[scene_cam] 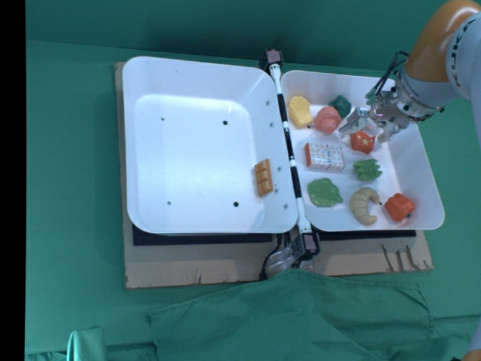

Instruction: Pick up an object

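My gripper (pixel 368 128) hangs over the back of the right bin (pixel 421 168), open, its fingers spread to either side of a small red block (pixel 363 141) that sits on the bin floor just under the tips. Whether the fingers touch the block I cannot tell. Left of it lie a salmon-pink piece (pixel 327 119), a yellow piece (pixel 300 111) and a dark green piece (pixel 342 105). In front are a white patterned box (pixel 324 156), a small green leafy piece (pixel 367 170), a green leaf (pixel 324 192), a tan croissant (pixel 366 204) and an orange-red block (pixel 399 207).
The left bin (pixel 150 89) holds one orange waffle-like bar (pixel 263 177) near its right wall. A black-and-white divider rail (pixel 289 149) runs between the bins. Green cloth (pixel 301 314) is bunched at the bench's front. The arm (pixel 443 43) enters from the upper right.
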`<state>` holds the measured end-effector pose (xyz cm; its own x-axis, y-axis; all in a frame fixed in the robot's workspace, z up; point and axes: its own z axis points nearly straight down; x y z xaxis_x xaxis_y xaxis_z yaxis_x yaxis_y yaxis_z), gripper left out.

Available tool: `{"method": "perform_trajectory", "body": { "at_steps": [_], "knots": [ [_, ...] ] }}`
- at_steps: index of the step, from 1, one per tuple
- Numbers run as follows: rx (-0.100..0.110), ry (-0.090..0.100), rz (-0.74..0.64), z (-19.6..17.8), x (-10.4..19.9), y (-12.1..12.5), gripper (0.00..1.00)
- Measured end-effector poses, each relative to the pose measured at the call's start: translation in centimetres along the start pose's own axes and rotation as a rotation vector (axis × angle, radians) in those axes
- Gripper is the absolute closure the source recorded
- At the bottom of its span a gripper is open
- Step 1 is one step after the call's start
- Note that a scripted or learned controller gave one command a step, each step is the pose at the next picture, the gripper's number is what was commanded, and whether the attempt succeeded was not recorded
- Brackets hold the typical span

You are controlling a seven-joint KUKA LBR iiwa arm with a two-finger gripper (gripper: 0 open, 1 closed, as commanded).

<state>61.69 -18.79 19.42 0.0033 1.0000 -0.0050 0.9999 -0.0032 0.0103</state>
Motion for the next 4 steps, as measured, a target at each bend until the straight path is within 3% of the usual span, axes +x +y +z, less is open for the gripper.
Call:
{"method": "perform_trajectory", "body": {
  "at_steps": [1,2,3,4],
  "knots": [
    [0.000,0.000,-0.004,1.1,3.3,4.5,0.00],
    [-0.005,-0.001,0.002,-0.4,3.1,4.5,1.00],
    [0.008,0.002,0.001,-0.7,2.5,3.1,1.00],
    [0.046,-0.005,0.002,1.1,6.8,5.6,1.00]
  ]
}}
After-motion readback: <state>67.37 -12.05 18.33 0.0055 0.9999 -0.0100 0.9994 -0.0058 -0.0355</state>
